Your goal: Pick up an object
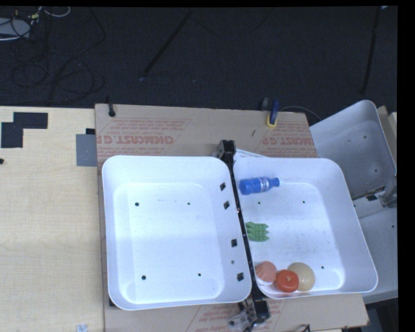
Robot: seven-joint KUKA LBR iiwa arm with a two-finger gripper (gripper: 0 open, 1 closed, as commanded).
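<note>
Oddly, by the right bin's near wall, red tomato partly hides beige ball.

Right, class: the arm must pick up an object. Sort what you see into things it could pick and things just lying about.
Could be picked, all in the right bin:
blue bottle
green item
pink round piece
red round piece
tan round piece

Just lying about:
left bin
cardboard sheet
yellow-and-blue clamp
cables on the dark floor
</note>
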